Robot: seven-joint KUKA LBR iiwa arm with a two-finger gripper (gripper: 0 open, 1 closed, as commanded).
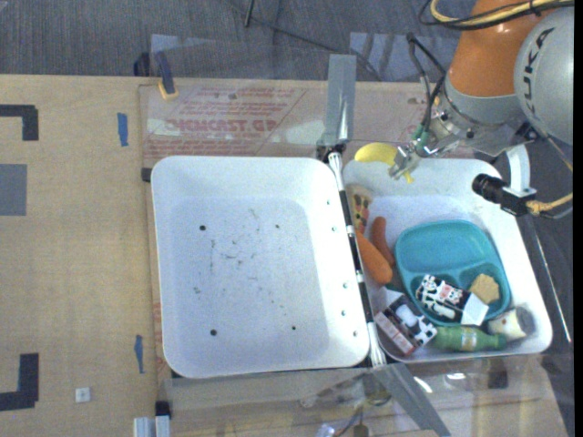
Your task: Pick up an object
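Nothing lifted yet: gripper (405, 164) hangs over the right bin's (537, 285) far edge beside a yellow object (372, 153), jaws' state impossible to tell, while teal tray (446, 253), carrot (374, 255) and green bottle (466, 339) wait there; left bin (173, 244) sits on the tan desk (73, 244), grey floor beyond.
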